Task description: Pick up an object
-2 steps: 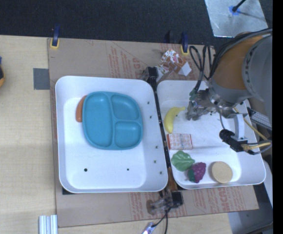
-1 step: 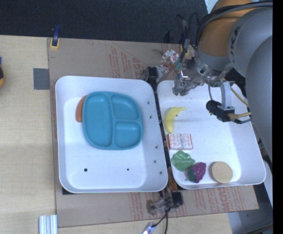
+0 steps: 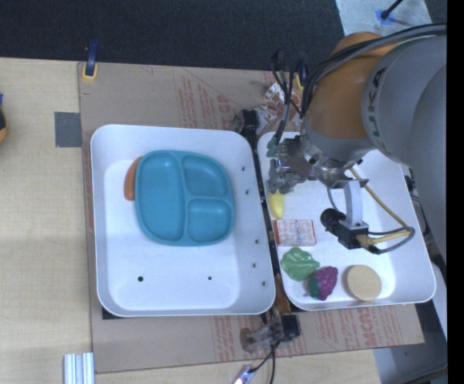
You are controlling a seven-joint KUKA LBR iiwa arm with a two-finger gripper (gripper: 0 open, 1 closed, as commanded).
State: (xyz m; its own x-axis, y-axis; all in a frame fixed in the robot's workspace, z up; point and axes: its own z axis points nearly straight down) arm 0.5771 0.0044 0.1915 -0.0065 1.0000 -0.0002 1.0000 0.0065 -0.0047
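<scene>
Two shallow white bins on the worktop: the left bin (image 3: 112, 214) carries one blue sectioned plate (image 3: 186, 196) with an orange piece (image 3: 129, 180) tucked at its left edge; the right bin (image 3: 404, 238) shows a yellow piece (image 3: 276, 206), a patterned card (image 3: 294, 232), a green leaf (image 3: 298, 263), purple grapes (image 3: 323, 282), a tan disc (image 3: 363, 282). Grey arm leans over the right bin, gripper (image 3: 284, 170) low by the yellow piece; its grip I cannot tell

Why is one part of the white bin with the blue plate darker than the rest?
In the camera view, a soft shadow lies across the lower part of the left bin, below the blue plate; the right bin looks brighter, and the arm is slightly blurry.
</scene>
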